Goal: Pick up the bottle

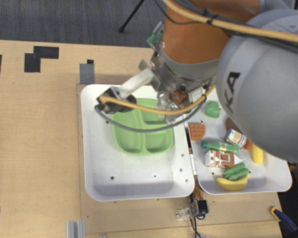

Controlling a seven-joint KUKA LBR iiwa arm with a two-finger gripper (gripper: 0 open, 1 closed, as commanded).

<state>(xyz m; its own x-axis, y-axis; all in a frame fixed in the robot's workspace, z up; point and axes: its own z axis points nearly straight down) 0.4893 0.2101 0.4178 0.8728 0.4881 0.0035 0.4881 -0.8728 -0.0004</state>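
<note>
Over the left bin (pixel 99 182), the arm's wrist (pixel 181 78) hangs above a green divided tray (pixel 141 138), well apart from its target; whether the pincer is apart or together, I cannot tell. Right of it, among toy foods in the right bin (pixel 278 182), the green bottle (pixel 219 146) lies flat, long axis left-right, probably just dropped loose for picking.

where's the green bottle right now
In the camera view the green bottle lies on its side in the right bin, near its left wall, just below the waffle and above the brown-and-white carton.
</note>
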